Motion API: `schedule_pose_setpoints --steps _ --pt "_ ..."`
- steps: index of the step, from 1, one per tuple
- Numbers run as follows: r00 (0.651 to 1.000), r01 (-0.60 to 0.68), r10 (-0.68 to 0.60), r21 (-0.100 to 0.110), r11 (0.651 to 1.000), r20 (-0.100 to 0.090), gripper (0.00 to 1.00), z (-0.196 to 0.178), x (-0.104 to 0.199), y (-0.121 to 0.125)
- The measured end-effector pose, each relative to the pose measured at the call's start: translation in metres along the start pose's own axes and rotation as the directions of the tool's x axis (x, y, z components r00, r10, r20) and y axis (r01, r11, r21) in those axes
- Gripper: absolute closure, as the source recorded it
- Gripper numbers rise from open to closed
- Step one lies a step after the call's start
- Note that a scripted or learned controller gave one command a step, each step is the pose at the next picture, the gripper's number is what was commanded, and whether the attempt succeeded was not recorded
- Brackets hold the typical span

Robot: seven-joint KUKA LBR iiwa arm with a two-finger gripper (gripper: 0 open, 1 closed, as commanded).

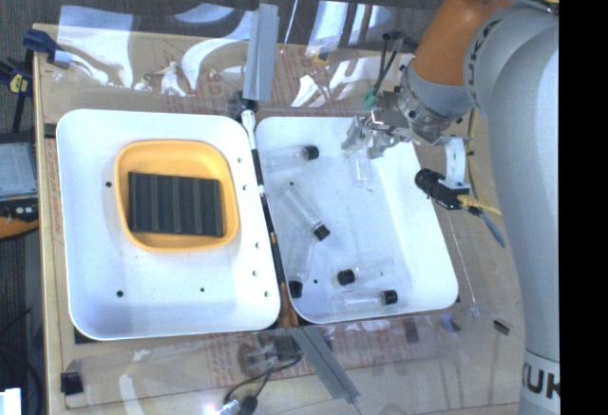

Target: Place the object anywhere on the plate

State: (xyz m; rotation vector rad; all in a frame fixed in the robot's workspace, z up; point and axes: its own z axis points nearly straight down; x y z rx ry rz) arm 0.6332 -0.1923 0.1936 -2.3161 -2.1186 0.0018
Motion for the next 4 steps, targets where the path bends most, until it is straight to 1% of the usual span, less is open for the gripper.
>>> schedule_pose_setpoints --steps 1,2,3,4 --pt "0.987 0.16 -0.16 0.002 0.987 0.0 1.0 0.006 0.019 -0.068" --pt "0.974 0.226 -0.226 0.001 0.974 0.0 1.0 -0.022 0.059 -0.106" --pt "0.93 0.368 -0.368 0.002 0.93 0.0 1.0 0.011 0.073 -0.132" --pt "0.922 0.386 -0.386 -0.001 0.922 0.001 1.0 -0.054 0.142 -0.11"
